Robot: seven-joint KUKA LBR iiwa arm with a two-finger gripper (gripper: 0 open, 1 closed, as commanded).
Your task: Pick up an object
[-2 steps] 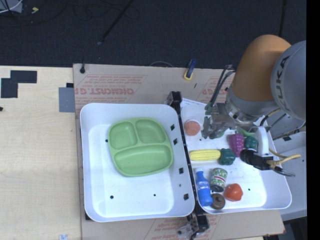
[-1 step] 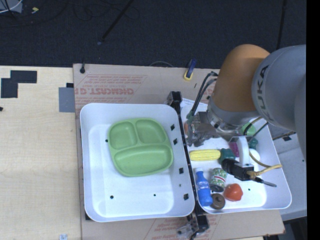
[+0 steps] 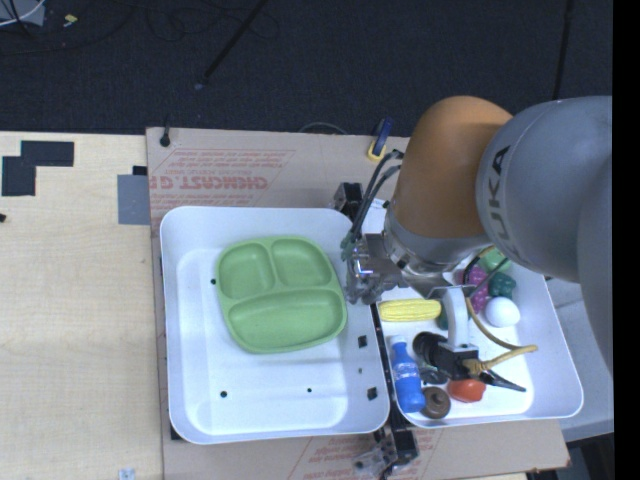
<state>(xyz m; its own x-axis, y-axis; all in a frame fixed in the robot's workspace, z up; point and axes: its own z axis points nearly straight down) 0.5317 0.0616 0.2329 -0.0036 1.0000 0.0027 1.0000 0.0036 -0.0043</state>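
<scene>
- You look down on a pale wooden bench [image 3: 70, 298] under a dark floor, a printed cardboard sheet [image 3: 220, 173] lying beneath two shallow white bins.
- The arm [image 3: 540, 198], grey with an orange band, fills the view from one to three o'clock.
- The left bin [image 3: 200, 398] holds a green divided plate [image 3: 283, 294] at its eleven o'clock.
- The right bin [image 3: 555, 388] carries the clutter: a yellow corn cob [image 3: 409, 311], a white egg [image 3: 502, 312], a blue bottle [image 3: 406, 376], a red piece [image 3: 466, 390].
- The gripper [image 3: 362, 273] sits low at the seam between the bins, nine o'clock of the corn; you cannot tell whether its fingers are apart or together.
- Pick one item with room around it; the corn looks nearest, so close on it across its narrow width.
- The wrist hides the right bin's far corner, and the dark pieces near the bottle are too tangled to name.
</scene>
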